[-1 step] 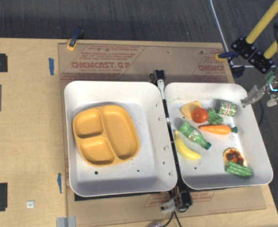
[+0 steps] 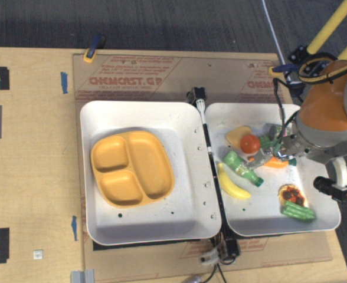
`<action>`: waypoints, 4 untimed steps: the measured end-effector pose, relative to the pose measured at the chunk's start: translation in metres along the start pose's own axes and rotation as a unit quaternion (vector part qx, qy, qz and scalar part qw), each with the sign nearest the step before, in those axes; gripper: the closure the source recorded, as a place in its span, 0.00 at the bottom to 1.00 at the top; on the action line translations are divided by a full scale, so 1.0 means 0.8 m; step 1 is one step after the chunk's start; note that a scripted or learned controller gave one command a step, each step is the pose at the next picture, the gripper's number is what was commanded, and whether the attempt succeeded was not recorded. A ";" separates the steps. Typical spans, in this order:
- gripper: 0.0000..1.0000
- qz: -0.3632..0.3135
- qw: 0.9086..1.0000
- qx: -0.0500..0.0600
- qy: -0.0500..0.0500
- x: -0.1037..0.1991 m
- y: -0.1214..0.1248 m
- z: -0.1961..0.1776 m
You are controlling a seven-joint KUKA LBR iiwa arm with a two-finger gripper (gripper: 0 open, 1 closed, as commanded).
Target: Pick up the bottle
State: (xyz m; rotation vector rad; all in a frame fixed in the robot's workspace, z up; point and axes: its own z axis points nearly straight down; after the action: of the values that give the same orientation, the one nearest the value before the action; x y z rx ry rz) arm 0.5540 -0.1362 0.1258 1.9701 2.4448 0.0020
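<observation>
Robotics lab, test cell by look of it. Wooden surface (image 2: 26, 175) marked with black tape squares and blue tape tabs, printed cardboard sheet (image 2: 161, 75) under two white bins (image 2: 185, 122). Grey-and-orange industrial arm (image 2: 327, 108) with loose cabling, yellow pole (image 2: 336, 19) behind, dark carpet floor (image 2: 132, 10). Toy food (image 2: 235, 184) as props.

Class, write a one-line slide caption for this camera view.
Arm's gripper sits low in the right bin beside the green bottle; yellow divided plate lies in the left bin.
</observation>
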 end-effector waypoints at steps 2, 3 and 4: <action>1.00 0.115 0.993 -0.001 0.000 0.037 0.064 0.019; 1.00 0.059 0.998 -0.003 -0.001 0.048 0.002 0.048; 1.00 0.043 0.999 0.001 0.000 0.101 -0.070 -0.074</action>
State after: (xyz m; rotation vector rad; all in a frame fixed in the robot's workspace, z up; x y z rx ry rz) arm 0.4817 -0.0696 0.1846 2.0754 2.3587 0.0006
